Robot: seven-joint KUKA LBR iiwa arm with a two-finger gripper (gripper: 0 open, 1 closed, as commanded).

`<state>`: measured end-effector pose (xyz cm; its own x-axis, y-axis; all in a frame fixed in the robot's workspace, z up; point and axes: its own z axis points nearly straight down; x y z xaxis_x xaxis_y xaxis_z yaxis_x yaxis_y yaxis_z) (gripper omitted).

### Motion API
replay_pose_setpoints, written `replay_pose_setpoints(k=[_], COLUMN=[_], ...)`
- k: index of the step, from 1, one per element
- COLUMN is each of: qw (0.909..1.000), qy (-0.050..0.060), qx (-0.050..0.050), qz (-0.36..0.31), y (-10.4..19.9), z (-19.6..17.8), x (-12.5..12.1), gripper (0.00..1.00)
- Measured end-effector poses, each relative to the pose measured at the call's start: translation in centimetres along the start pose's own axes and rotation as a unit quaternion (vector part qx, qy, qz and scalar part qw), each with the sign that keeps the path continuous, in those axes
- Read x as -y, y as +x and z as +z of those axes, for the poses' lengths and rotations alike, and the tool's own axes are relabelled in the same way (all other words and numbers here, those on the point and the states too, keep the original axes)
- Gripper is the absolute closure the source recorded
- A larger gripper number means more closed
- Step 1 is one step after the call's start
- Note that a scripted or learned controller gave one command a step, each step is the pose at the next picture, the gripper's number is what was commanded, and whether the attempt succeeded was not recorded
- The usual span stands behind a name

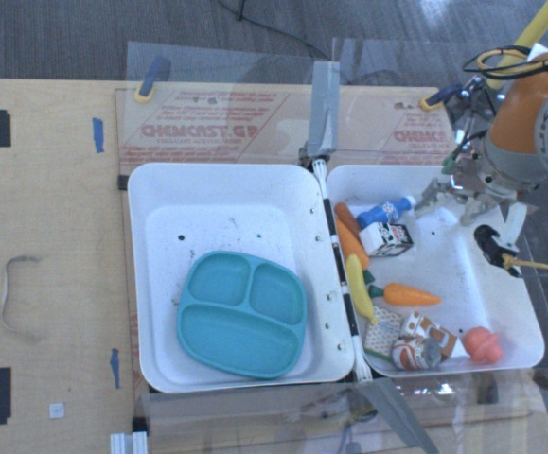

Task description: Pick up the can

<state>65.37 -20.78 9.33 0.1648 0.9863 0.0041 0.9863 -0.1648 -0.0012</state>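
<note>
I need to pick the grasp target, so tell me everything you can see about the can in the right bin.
The can lies on its side near the front of the right bin, with a red, white and brown label and a greyish metal end facing the front. A banana lies to its left, a carrot just behind it and a pinkish-red toy fruit to its right. Contact with these is unclear.

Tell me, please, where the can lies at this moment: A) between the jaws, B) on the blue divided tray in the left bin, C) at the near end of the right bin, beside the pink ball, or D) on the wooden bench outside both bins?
C: the can lies on its side at the near end of the right bin, just left of the pink ball.
</note>
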Motion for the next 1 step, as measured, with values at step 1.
replay_pose_setpoints(k=[1], qw=[1.0000], qy=[0.000], qx=[0.001], qz=[-0.001], y=[0.06], z=[0.01], x=[-0.01], gripper=[0.00])
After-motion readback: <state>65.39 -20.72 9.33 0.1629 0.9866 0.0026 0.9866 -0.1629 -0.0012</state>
